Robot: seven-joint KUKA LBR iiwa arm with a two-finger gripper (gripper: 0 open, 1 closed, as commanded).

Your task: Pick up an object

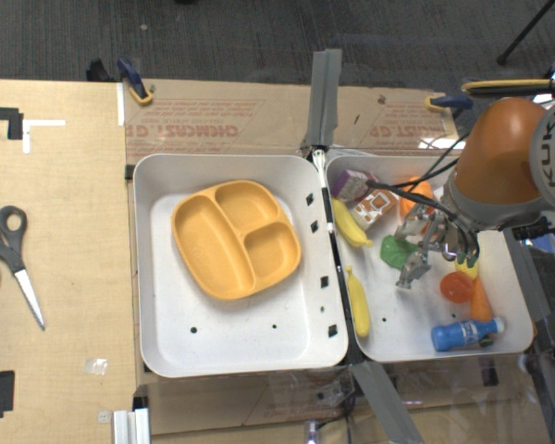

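While the arm (509,169) reaches in, the gripper (413,268) hangs over the right bin (513,285) — fingers apart, gripping nothing.
A green object (394,250) lies just beside it — bananas (350,223) further left.

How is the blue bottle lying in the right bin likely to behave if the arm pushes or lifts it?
The blue bottle lies on its side, so a push across its round body would probably set it rolling. It rests near the bin's front wall, which may stop it. It looks like smooth plastic, so it could slip in the tool; it is probably light.
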